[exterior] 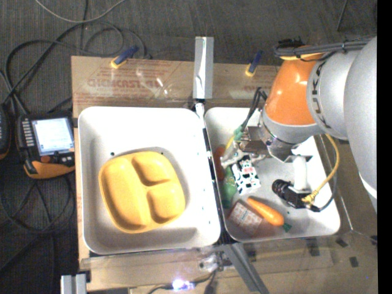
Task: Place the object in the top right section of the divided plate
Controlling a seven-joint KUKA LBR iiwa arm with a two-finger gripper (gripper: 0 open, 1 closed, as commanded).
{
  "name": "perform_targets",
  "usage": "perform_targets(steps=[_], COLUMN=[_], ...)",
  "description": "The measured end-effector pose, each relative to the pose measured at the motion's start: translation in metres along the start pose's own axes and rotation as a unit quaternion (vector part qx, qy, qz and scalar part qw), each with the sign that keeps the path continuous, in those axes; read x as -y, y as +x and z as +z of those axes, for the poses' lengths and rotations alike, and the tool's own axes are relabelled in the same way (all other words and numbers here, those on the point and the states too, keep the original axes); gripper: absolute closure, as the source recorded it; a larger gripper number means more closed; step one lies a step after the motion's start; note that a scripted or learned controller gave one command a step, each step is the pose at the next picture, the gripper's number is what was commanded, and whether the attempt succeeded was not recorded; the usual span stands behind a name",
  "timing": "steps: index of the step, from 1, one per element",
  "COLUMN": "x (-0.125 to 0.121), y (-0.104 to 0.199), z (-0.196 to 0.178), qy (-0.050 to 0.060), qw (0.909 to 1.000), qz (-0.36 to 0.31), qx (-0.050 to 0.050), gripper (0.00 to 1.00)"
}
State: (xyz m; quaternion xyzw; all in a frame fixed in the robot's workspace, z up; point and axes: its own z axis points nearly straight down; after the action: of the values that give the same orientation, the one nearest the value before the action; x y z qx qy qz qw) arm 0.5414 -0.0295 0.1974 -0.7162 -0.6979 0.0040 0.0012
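Tabletop [86, 66]: brown board carrying 2 shallow white bins side by side. Left bin [92, 127]: holds 1 yellow divided plate [142, 190] with 3 sections, 1 large section along its left side and 2 smaller sections on its right, set slightly turned; all sections bare. Right bin [327, 219]: holds a cluster of small items along its left and lower parts. Item 1: toy carrot [267, 211], orange with a green tip, lying on its side near the bin's lower edge. Item 2: brown packet [242, 217], lying just under and left of the carrot, touching it. Item 3: white block with black spots [247, 177], tilted, just below the end effector. Item 4: green object [228, 188], beside the bin's left wall, partly hidden. Item 5: red-orange object [218, 156], against the same wall, shape unclear. Arm [306, 97]: grey with orange band, reaching in over the right bin. End effector [240, 152]: low over the cluster, near the spotted block; whether it is open or closed cannot be told. Black cable fitting [288, 192] with yellow cable, hanging right of the carrot. Handheld screen device [49, 136]: off the board, left.
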Motion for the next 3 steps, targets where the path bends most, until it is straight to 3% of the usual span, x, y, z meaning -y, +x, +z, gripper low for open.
perform_targets(steps=[1,2,3], x=[0.054,-0.006,0.06], y=[0.017,-0.003,0.021], z=[0.017,0.016,0.017], qy=[0.001,0.0,0.001], qw=[0.9998,0.9998,1.0], qz=[0.022,0.019,-0.007], qx=[-0.001,-0.001,-0.001], gripper=[1.0,1.0,1.0])
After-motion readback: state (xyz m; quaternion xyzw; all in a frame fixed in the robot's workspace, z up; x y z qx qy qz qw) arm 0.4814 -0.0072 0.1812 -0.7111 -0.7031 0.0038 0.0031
